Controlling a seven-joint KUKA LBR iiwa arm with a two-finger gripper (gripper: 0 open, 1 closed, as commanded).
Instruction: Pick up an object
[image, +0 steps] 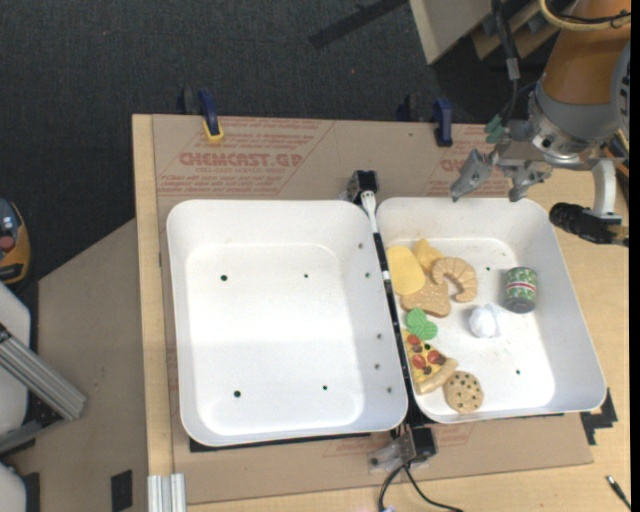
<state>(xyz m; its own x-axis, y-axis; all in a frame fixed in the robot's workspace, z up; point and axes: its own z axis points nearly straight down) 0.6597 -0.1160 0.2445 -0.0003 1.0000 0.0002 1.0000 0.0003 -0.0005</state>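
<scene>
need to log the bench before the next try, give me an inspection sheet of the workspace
surface: brown board bearing the left bin and right bin, side by side
job's things: cookie, pizza slice, croissant, small can, white ball, all in the right bin
clutter: nothing seen
grippers: gripper open, above the right bin's far rim, holding nothing
cables: black cable at the near edge
surroundings: dark carpet, blue clamps

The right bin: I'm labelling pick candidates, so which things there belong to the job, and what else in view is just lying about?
Job:
gripper, open
croissant
green can
white ball
pizza slice
cookie
right bin

Lying about:
left bin
blue clamps
cable
</scene>
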